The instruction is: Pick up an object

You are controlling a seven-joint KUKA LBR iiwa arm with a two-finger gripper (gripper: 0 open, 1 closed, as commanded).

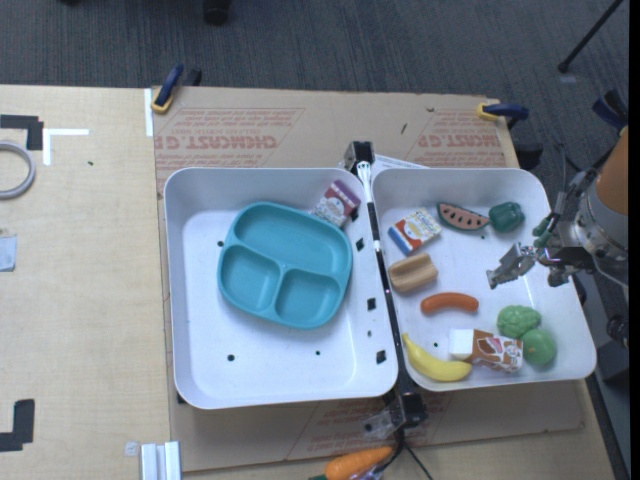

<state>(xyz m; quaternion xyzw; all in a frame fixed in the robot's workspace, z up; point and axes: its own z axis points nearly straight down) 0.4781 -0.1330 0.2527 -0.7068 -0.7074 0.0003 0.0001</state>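
Observation:
The right bin (470, 183) holds several toy foods: a watermelon slice (462, 216), a green pepper (506, 215), a small carton (413, 232), a hot dog bun (412, 271), a sausage (449, 303), a banana (435, 363), a white cube (460, 342), a printed box (497, 351), a leafy green piece (518, 319) and a green round fruit (541, 346). My gripper (531, 268) hangs over the right side of this bin, above the leafy green piece and right of the sausage. Its fingers stand open with nothing between them.
The left bin (190, 298) carries a teal divided plate (285, 265) and a small wrapped packet (336, 203) at its back right corner. An orange carrot (358, 461) lies on the cardboard in front of the bins. Clamps sit at the cardboard's back corners.

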